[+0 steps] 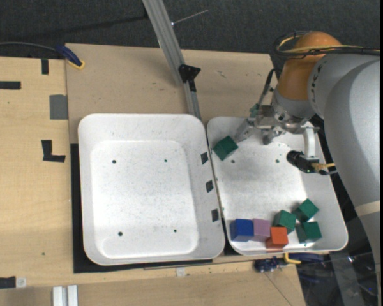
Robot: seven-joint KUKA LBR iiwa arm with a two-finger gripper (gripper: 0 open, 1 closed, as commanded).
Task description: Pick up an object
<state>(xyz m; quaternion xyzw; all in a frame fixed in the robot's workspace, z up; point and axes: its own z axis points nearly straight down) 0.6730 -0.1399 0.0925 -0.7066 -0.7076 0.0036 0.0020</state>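
Green matte cube (225, 148) lies tilted in speckled white right bin (262, 183).

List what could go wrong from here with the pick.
1. The green block lies alone near the right bin's left wall; the end effector could push it against the wall.
2. The other blocks are packed in the near corner, so a grasp there could jam or catch two.

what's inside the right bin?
Right bin: lone green block at the far left corner; blue, lilac, orange and three green blocks clustered near. The arm covers its right edge.
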